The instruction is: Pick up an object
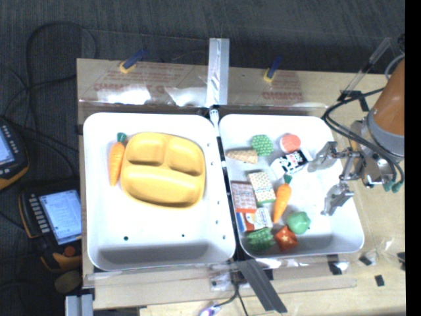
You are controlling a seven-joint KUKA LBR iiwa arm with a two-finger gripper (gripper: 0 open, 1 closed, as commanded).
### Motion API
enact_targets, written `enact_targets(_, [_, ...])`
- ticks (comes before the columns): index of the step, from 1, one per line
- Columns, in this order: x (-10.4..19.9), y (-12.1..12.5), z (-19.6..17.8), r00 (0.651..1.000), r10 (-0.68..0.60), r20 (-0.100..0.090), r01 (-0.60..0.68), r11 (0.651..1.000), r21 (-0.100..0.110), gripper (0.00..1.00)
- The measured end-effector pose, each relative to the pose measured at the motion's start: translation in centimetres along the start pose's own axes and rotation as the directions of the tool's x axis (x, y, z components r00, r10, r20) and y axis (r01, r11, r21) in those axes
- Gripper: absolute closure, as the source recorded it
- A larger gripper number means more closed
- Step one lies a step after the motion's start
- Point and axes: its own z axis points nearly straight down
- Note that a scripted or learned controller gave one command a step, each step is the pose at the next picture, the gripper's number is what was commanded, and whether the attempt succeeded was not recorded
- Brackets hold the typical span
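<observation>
**End effector spread wide over the right bin, holding nothing**

Nearest the camera, along the front wall of the right bin, lies a cluster of toy food: a dark green leafy piece at 7 o'clock in the bin, a red pepper-like piece just beside it, and a light green round piece touching that one from behind. A small orange carrot stands tilted near the bin's middle, with a stack of printed cartons just to its 9 o'clock side.

At 3 o'clock in this bin hangs the end effector, its two fingers set well apart, one toward the back and one toward the front, with only white bin floor between them.

Farther back, toward 12 o'clock, sit a green dotted ball, a red-and-white round piece, a black-and-white piece and a tan bread-like piece.

In the left bin, a yellow sectioned tray fills the middle, with a larger carrot touching its 9 o'clock edge.

The bench carries a clear plastic sheet at the far side.
</observation>
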Motion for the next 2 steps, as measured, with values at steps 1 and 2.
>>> enact_targets(1, [-3.5, 0.8, 17.1, 0.999, -0.033, 0.011, 0.033, 0.999, 0.003, 0.0])
enact_targets(2, [-2.6, 1.7, 18.1, 0.995, 0.089, 0.036, -0.089, 0.996, 0.005, 0.0])
